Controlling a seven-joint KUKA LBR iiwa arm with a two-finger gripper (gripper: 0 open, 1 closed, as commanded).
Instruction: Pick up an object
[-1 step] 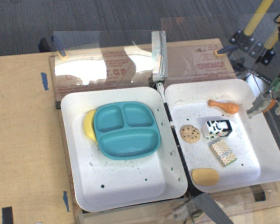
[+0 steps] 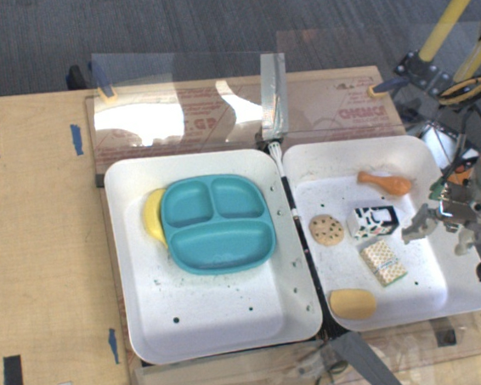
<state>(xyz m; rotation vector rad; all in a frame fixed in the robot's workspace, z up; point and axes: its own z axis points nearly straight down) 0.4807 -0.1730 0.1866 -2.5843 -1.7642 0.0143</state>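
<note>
Arm low at right bin's [image 2: 456,289] right edge, jaws spread, holding nothing.

Two shallow white bins are seen side by side on the bench. In the left bin [image 2: 143,326] a teal divided plate [image 2: 218,223] lies toward the far side, partly covering a yellow object [image 2: 151,215] at its left edge. In the right bin [image 2: 422,296] five items are scattered: an orange drumstick-shaped piece [image 2: 385,182] toward the far side, a round cookie [image 2: 326,230] near the dividing wall, a black-and-white item [image 2: 373,220] just beside the cookie, a tan cracker-like packet [image 2: 383,261] nearer the camera, and a tan bread-like piece [image 2: 352,303] by the near wall. The gripper [image 2: 441,228] is seen over the right side of the right bin, with nothing visible between its fingers. Clear panels [image 2: 180,108] stand behind the bins.
</note>
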